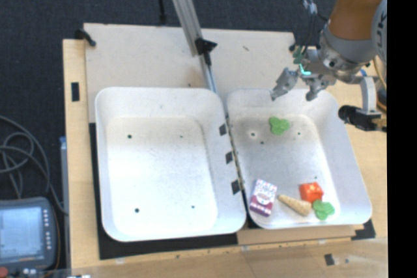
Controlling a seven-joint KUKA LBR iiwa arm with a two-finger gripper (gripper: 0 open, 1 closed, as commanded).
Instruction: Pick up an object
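Gripper [296, 89] hung spread and empty over the right bin's [339, 140] far edge.
Your nearest target was the small green piece [279, 125], just below the fingers; it looked light, rigid and lumpy, so you'd pinch across its middle.

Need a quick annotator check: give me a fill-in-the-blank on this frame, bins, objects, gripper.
1. All the small objects lie in the ____ bin.
2. The gripper hangs above that bin's far edge with its fingers ____.
3. The object nearest the gripper is a ____ piece.
4. The cone lies between the purple carton and the ____ block.

Missing words: right; open; green; red
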